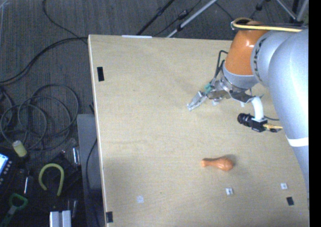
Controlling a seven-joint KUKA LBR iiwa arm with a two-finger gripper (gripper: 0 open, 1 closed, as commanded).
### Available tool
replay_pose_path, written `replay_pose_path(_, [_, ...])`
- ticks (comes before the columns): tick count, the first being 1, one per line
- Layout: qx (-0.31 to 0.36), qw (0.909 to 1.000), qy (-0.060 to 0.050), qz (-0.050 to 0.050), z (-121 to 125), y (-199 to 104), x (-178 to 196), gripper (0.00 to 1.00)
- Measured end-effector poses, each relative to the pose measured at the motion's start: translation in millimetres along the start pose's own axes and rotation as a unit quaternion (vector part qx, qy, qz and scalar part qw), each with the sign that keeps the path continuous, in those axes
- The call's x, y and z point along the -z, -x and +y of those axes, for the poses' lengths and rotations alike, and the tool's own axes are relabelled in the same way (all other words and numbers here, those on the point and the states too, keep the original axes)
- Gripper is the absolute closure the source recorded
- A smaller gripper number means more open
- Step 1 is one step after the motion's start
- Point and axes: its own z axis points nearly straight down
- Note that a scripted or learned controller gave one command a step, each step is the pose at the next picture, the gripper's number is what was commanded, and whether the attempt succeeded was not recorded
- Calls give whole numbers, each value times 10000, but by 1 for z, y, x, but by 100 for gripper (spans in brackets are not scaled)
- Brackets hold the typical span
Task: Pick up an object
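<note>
An orange, pear-shaped object [218, 163] lies on its side on the tan bench top [150, 135], in the lower right part of the camera view. My gripper [194, 103] hangs over the bench's middle right, pointing down and to the left. It is well above and a little left of the orange object, and apart from it. Nothing shows at the gripper's tip. The grey arm with its orange band [241, 55] comes in from the right.
A black connector with a yellow tip [255, 122] hangs below the wrist. Small white tags [229, 191] and black marks [101, 74] dot the bench. The bench's left edge drops to a floor with cables [40, 115] and tools.
</note>
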Motion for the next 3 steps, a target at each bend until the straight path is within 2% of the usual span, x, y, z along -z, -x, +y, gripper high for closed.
replay_pose_path(1, [3,10000,-6,-5,0,-1,9,100])
replay_pose_path(2, [3,10000,-7,-6,0,-1,9,0])
replay_pose_path(3, [437,9990,5,-14,26,-14,1,0])
